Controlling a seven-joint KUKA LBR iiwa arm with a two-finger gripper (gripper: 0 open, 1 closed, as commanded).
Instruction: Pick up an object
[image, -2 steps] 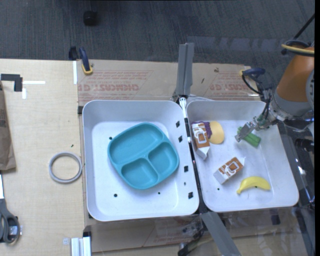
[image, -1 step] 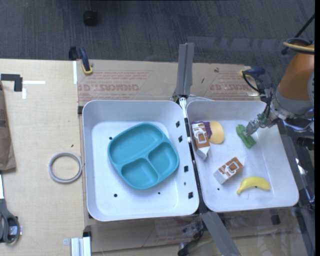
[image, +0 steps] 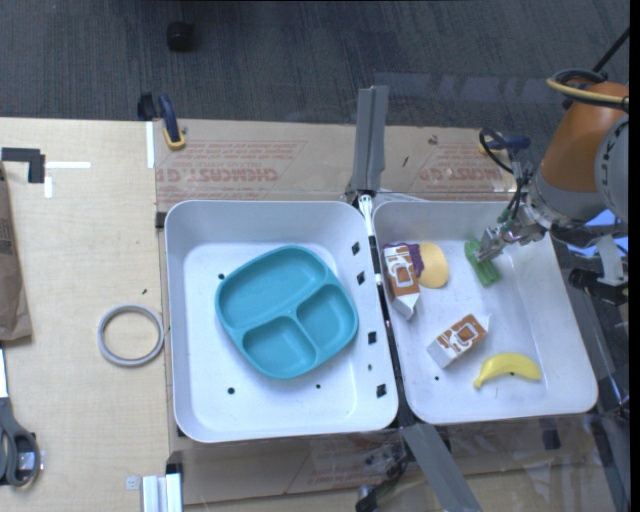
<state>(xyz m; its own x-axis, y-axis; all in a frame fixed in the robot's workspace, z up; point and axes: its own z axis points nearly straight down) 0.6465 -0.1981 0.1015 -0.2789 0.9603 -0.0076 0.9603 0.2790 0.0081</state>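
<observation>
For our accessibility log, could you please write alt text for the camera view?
The robot arm's hand sits low in the right bin at a small green object, near a yellow ball, two small cartons and a banana. The left bin holds a teal divided plate.

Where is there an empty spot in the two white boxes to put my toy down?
Left bin: bare white strips around the blue tray, widest below it. Right bin: bare floor right of the banana and small carton. It's crowded near the divider, around the other carton and yellow piece.
</observation>
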